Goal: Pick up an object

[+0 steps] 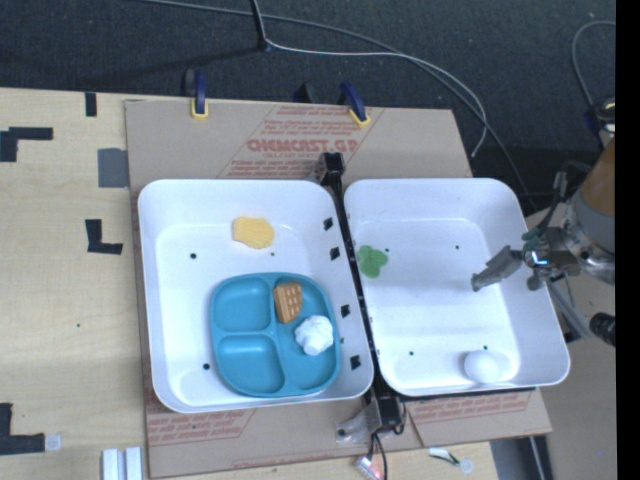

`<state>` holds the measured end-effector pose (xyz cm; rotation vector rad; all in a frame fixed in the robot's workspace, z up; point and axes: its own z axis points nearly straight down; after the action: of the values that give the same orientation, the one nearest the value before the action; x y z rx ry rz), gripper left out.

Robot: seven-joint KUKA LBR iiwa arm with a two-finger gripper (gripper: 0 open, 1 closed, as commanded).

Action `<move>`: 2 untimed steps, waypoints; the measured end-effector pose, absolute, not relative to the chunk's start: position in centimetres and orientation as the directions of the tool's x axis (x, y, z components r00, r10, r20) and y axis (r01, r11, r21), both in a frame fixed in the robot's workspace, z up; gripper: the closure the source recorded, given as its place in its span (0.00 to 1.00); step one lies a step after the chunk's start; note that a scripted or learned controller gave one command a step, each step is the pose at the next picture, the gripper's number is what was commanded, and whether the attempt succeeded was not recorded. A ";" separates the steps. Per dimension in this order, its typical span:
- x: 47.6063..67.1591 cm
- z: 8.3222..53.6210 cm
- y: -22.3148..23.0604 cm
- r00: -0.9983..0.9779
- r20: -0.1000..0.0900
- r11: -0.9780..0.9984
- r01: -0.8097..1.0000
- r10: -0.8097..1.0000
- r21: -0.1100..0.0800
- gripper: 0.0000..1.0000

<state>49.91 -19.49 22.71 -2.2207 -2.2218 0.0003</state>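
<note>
1. Gripper point(500, 268) hanging well right of the blue tray point(250, 363), over the right-hand part of the right bin point(440, 193). Whether spread or clenched cannot be told at this angle. Nothing seen held in it.
2. Grey arm point(590, 243) reaching in further right of the tray, past the right bin's outer rim.
3. Left bin point(165, 208): holds the tray, which sits in the near half, towards the wall shared with the other bin.
4. Tray split into three compartments. Brown waffle piece point(288, 301) at the upper right of the tray, white wad point(315, 335) just below it and touching or nearly touching it. Exact compartment for each hard to make out.
5. Also in the left bin: yellow lump point(253, 232) on the bare floor, just beyond the tray's far edge, apart from it.
6. Right bin: green lump point(372, 261) just right of the tray, across the shared wall and close against it. White ball point(484, 365) well right of the tray, level with its near edge, close to the near wall of that bin.
7. Neither thing in the right bin is touching the gripper; the green lump lies between the tray and the gripper, the ball nearer the camera.
8. Cardboard sheet point(290, 143) under both bins, two blue and yellow clamps point(200, 98) on its far edge, beyond the tray.
9. Count: two bins, one tray, five loose things (one yellow, one brown, one green, two white), three in the left bin and two in the right, two clamps.
</note>
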 end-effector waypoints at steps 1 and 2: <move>48.5 29.9 -15.2 -0.004 0.000 0.004 1.000 1.000 0.006 0.00; 52.6 38.1 -12.5 -0.004 -0.001 0.004 1.000 1.000 0.007 0.00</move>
<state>52.61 -12.45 38.06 -2.2213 -2.2298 -0.0070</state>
